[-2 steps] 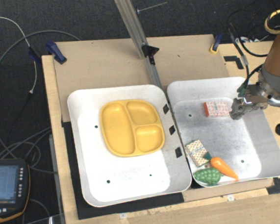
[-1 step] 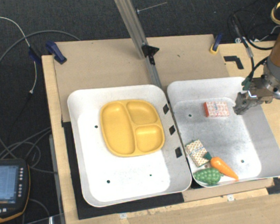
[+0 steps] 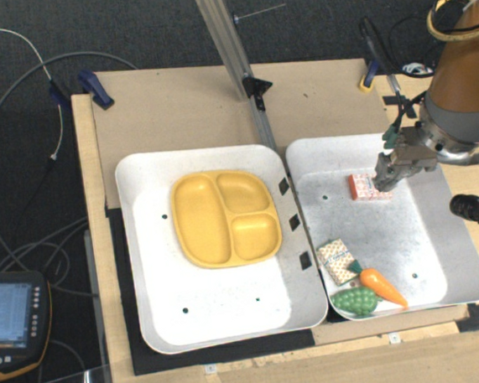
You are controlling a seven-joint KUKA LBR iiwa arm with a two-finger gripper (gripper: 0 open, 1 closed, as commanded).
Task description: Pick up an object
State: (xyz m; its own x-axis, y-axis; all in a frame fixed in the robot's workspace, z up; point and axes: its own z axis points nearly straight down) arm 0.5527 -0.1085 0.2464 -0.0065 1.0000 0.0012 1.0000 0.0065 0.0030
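While a yellow tray (image 3: pixel 225 216) filled the left bin (image 3: pixel 143 238), the right bin (image 3: pixel 430 244) held a packet (image 3: pixel 337 260), grapes (image 3: pixel 355 302), carrot (image 3: pixel 383 287) and red box (image 3: pixel 360 186), the gripper (image 3: pixel 387 179) touching the box.

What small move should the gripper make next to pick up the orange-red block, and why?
Probably a short straight descent, then closing. The gripper sits at the right edge of the orange-red block in the right bin, so little sideways correction seems needed. Its height above the block is unclear from this slanted view.

Bright even overhead light, soft shadows, sharp focus
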